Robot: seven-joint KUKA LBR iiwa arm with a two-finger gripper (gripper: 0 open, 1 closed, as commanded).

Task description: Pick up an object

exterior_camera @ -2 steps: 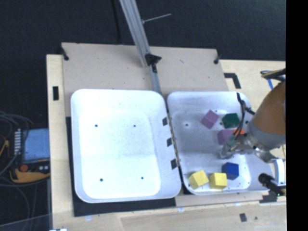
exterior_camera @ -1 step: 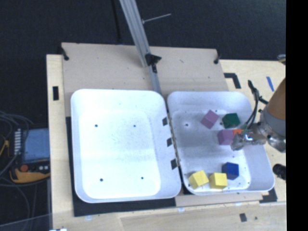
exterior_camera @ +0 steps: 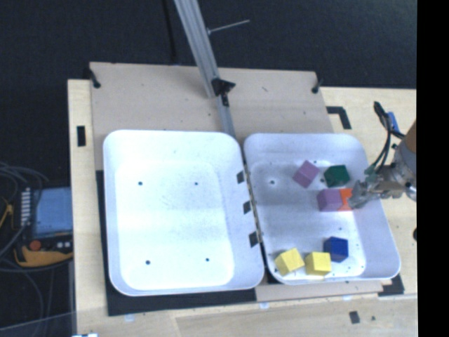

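The right bin (exterior_camera: 280,153) holds several small blocks: a purple one (exterior_camera: 306,173), a green one (exterior_camera: 337,175), a second purple one (exterior_camera: 328,200), a small orange one (exterior_camera: 345,199) partly hidden beside it, a blue one (exterior_camera: 337,248) and two yellow ones (exterior_camera: 289,261) (exterior_camera: 318,262). My gripper (exterior_camera: 359,195) reaches in over the bin's right edge, low and right next to the orange block and the second purple block. The arm's body covers the fingers' stance.
The left bin (exterior_camera: 175,209) lies beside the right one. A metal pole (exterior_camera: 200,44) slants from the top down to the bins' back edge. Cables and a blue box (exterior_camera: 52,213) sit off the bench at left.
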